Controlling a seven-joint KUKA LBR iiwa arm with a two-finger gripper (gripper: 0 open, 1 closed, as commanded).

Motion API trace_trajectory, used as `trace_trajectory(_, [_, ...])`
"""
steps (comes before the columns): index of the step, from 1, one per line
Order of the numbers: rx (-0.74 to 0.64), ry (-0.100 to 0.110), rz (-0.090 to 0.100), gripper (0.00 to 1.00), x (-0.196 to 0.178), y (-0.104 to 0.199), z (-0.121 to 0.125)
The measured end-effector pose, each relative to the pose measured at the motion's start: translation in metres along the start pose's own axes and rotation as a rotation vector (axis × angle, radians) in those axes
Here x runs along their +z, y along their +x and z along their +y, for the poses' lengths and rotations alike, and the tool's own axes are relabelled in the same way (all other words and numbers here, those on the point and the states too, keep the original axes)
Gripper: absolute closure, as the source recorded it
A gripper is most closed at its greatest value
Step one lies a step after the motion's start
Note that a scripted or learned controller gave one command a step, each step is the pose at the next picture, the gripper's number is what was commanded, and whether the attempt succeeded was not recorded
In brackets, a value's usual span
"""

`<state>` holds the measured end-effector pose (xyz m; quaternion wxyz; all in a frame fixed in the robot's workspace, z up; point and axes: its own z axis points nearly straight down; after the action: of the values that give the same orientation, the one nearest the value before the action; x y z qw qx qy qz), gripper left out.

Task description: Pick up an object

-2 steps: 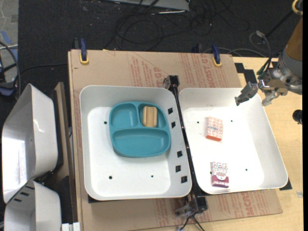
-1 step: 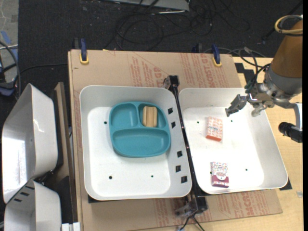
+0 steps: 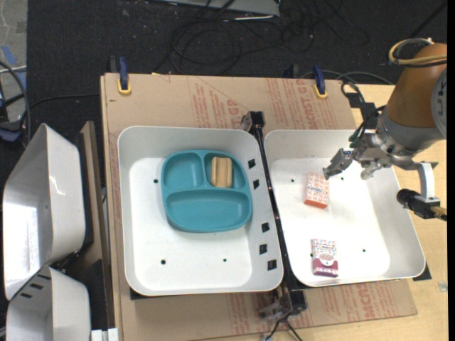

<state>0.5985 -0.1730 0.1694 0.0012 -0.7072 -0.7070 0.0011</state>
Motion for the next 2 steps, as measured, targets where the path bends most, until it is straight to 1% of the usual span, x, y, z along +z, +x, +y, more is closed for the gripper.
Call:
trace_trajectory(1, [0.001, 0.001, 0.000, 0.00, 0.044, 0.003, -0.005])
trace_trajectory(2, [0.000, -0.005, -0.001, 1.00, 0.031, 0.002, -0.004])
